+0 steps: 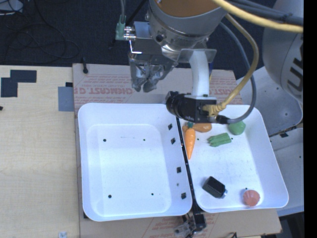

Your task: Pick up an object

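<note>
Flanking two white bins [89, 133], pale wooden benchtop [34, 148].

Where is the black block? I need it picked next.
In the camera view, the black block lies in the right bin, near its front edge, just left of the round reddish piece.

All the stuff sits in the right bin [277, 182]. There's an orange carrot [189, 141] lying lengthwise near the divider, tip pointing toward the front edge. Right next to its top end is a flat orange piece [202, 128], partly hidden. A green pod-like thing [219, 140] lies just right of the carrot, and a rounder green lump [237, 128] sits beyond that. Toward the front: a small black block [214, 187], tilted, and a reddish round thing [251, 198] in the corner.
</note>
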`<state>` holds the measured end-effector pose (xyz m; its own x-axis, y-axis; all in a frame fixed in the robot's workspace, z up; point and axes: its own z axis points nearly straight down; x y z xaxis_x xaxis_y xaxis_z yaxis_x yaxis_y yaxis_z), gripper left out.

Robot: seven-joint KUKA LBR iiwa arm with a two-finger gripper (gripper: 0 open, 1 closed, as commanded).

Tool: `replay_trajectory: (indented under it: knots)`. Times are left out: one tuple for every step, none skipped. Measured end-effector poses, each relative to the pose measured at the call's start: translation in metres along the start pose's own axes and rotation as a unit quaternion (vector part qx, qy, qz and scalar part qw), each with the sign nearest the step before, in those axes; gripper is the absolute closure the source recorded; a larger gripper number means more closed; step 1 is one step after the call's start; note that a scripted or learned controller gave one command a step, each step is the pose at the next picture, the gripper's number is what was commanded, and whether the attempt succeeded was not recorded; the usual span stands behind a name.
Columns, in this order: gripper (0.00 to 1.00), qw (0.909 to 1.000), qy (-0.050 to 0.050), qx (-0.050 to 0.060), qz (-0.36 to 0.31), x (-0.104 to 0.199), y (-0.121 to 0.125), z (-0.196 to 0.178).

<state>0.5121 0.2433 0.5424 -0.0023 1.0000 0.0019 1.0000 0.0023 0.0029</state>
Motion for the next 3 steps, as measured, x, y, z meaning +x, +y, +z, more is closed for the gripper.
replay_trajectory:
  knots:
    - [1.0, 1.0, -0.002, 0.004, 0.0, 0.0, -0.018, 0.005]
    - [1.0, 1.0, -0.004, 0.007, 0.0, -0.001, -0.037, 0.075]
    - [1.0, 0.9999, -0.005, 0.009, 0.003, -0.046, -0.039, 0.229]
